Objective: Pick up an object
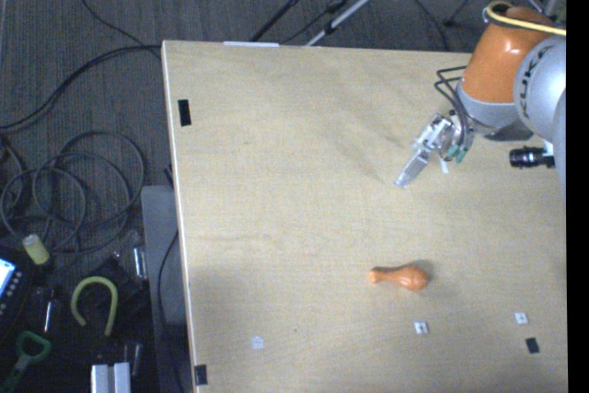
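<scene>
Gripper [407,178] above bare wooden bench [294,198], nothing between fingers; orange pear-shaped object [402,277] lies below gripper, well apart.

Pale tan wooden bench top [304,198], faintly grained, bearing small black rectangular markers near its left edge and lower right corner, and 2 small white square tags low on the bench. Orange, pear-shaped object [402,277], uniform in colour, lying on the bench below the gripper. Gripper [405,180]: silvery translucent, with a touch of green at its base. Arm [520,83]: grey with an orange band. Floor left of the bench: dark grey carpet, black cables, 1 yellow-green curved piece [95,301].
</scene>
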You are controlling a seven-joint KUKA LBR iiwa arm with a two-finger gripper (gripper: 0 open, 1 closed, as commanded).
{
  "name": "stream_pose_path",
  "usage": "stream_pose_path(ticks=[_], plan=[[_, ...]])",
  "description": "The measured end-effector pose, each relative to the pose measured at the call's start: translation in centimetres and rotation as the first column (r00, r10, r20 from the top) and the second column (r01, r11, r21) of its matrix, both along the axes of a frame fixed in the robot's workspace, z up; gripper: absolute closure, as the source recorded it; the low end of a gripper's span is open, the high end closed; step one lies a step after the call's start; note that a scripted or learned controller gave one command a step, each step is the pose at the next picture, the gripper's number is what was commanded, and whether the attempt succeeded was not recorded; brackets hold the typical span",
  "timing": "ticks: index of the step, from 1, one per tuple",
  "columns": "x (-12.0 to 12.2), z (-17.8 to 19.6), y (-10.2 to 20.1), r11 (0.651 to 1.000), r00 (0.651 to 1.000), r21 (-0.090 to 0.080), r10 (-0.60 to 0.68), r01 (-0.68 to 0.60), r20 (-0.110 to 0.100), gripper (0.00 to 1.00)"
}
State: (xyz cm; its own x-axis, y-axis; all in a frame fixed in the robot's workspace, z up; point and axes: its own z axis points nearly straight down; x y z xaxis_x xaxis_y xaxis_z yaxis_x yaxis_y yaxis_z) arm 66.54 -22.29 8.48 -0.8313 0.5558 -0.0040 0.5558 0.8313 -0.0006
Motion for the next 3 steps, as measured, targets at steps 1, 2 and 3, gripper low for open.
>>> stream_pose_path(ticks=[1, 2, 3], plan=[[-1.4, 9.0, 0.0, 0.925, 0.925, 0.002, -0.379, 0.379, 0.0, 0.0], [0.3, 3.2, 2.4, 0.945, 0.945, 0.001, -0.327, 0.327, -0.003, 0.0], [0.3, -0.1, 3.6, 0.996, 0.996, 0.002, -0.092, 0.092, -0.002, 0.0]])
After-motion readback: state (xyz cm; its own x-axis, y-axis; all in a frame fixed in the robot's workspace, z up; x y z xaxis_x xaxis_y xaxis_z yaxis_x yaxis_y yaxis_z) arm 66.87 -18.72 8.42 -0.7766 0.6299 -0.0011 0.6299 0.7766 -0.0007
